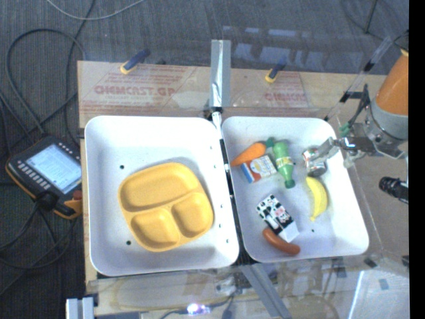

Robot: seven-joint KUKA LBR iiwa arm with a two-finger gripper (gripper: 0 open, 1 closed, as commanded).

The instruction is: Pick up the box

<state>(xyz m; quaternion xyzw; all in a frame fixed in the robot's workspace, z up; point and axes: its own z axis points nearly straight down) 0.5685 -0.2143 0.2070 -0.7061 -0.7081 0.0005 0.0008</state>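
Metallic and small in the view, the claw (317,159) hung over the upper right part of the right bin (345,239); whether it stood apart or together could not be told, and nothing was seen clamped in it. Most of the arm (393,105) was cut off by the frame edge, leaving its orange band and grey wrist. Just below the claw lay a yellow banana (319,198), and to its left a green bottle (284,163). Farther left lay a carrot (248,153) touching a small white, orange and blue carton (259,169). The box (275,212), black and white with an unreadable print, lay near the bin's middle, well apart from the claw, its lower end beside a red sausage (281,242). The left bin (99,178) held a yellow divided tray (166,206).
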